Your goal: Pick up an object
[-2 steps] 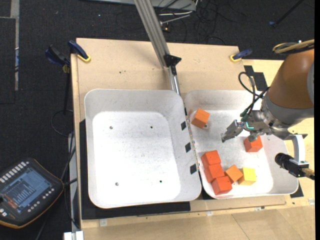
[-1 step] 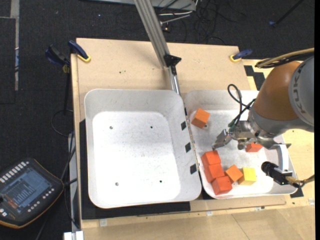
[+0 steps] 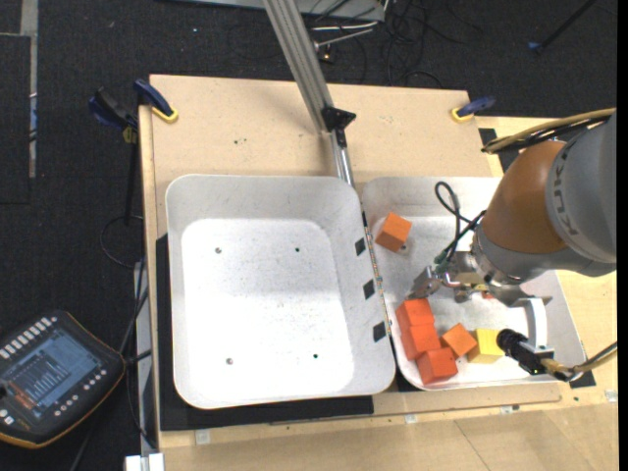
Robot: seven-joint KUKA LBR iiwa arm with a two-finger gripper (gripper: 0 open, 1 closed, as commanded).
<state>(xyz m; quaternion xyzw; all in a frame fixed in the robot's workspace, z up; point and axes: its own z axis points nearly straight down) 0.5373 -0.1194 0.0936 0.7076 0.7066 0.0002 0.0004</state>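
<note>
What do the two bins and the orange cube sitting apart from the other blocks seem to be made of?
Bins: probably moulded plastic, white, slightly glossy, judging by rounded corners and soft sheen; dark specks on the floors. Orange cube: looks like matte foam or painted wood, with flat faces and no shine; the view leaves it open.

I see two shallow white plastic bins, left (image 3: 191,263) and right (image 3: 392,194), both smooth with a soft sheen and fine dark speckling. The pale tan wooden bench top (image 3: 255,126) looks matt, like pressed board, a bit scuffed. The grey arm casing (image 3: 599,194) reads as smooth painted metal or plastic, I can't tell which; its orange band (image 3: 520,209) is glossy with a highlight. Orange blocks (image 3: 394,232) and a small yellow block (image 3: 489,344) look matt, maybe foam or wood. A slanted silver pole (image 3: 294,47) is brushed metal. The dark floor (image 3: 69,214) looks like rough cloth or carpet.
</note>
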